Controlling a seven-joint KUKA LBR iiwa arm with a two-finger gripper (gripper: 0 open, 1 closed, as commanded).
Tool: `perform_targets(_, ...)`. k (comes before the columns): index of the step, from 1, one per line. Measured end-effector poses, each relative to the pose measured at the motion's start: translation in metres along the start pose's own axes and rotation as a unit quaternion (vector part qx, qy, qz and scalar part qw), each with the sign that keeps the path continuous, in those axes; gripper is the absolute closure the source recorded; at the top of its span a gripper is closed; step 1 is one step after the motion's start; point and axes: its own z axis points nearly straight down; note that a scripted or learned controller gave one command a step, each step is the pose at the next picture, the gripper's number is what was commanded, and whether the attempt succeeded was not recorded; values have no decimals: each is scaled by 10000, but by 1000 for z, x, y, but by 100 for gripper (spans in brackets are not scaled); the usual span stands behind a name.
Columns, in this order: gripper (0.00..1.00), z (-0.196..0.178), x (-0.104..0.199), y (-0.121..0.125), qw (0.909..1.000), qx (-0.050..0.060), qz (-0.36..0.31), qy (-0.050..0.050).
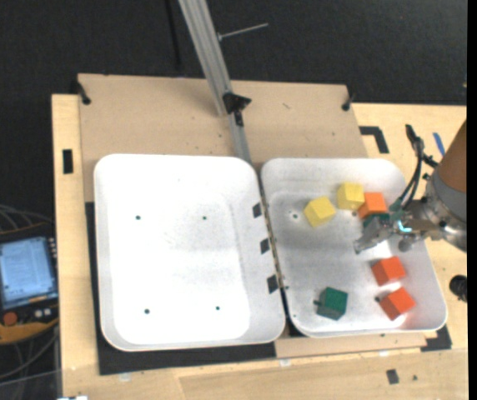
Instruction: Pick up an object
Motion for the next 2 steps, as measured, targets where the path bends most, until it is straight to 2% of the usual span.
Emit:
perform_targets(1, 0, -2, 0, 1, 10000, -24, 8, -6)
perform_targets(2, 0, 60, 0, 3, 10000, 11, 15, -7)
